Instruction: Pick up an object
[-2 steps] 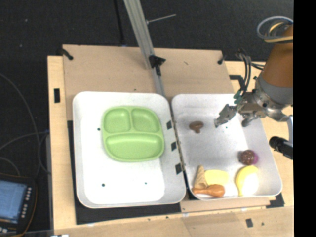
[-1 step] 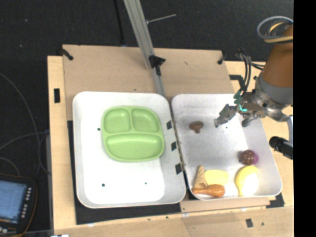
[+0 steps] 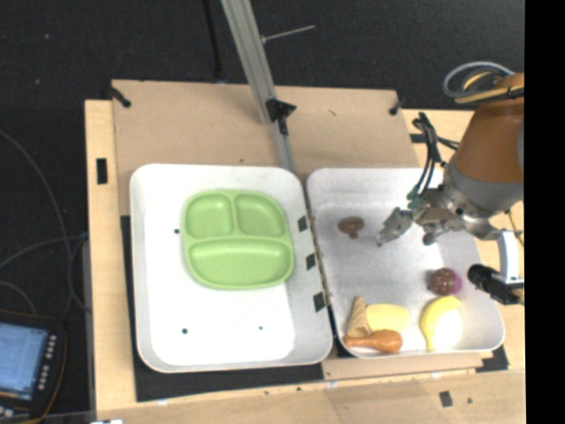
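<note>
My gripper (image 3: 408, 230) hangs over the middle of the right bin (image 3: 371, 188), its two fingers spread apart with nothing between them. A small brown mushroom-like piece (image 3: 351, 226) lies to its left, apart from the fingers. Lower right of the gripper sits a dark purple round piece (image 3: 445, 281). Along the bin's front edge lie a pale yellow piece (image 3: 387, 316), an orange carrot-like piece (image 3: 378, 339), a tan wedge (image 3: 357, 312) and a yellow lemon-like piece (image 3: 442, 321).
The left bin (image 3: 159, 325) bears a green divided plate (image 3: 237, 239). A metal post (image 3: 256, 69) slants up from between the bins at the back. The arm's grey and orange wrist (image 3: 490, 157) stands over the right bin's right edge.
</note>
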Tool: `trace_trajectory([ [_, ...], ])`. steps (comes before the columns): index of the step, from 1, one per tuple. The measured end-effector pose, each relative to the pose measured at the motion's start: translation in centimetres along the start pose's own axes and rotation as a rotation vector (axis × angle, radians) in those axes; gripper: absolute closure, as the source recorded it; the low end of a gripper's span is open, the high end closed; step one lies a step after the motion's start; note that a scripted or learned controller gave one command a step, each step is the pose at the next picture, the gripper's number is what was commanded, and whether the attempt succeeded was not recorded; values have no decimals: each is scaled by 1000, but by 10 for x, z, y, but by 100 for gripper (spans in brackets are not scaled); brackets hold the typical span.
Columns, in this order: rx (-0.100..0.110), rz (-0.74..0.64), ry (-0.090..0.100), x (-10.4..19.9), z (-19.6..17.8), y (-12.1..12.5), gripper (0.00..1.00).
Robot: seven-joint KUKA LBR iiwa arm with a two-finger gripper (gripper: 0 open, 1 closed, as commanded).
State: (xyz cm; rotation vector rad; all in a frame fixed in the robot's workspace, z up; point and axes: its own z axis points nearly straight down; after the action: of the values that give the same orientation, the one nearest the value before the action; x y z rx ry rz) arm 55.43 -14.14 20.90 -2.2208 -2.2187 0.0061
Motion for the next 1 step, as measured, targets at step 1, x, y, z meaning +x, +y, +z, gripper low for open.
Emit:
trace_trajectory([
  [1,-1,0,0,-8,50,7,0],
])
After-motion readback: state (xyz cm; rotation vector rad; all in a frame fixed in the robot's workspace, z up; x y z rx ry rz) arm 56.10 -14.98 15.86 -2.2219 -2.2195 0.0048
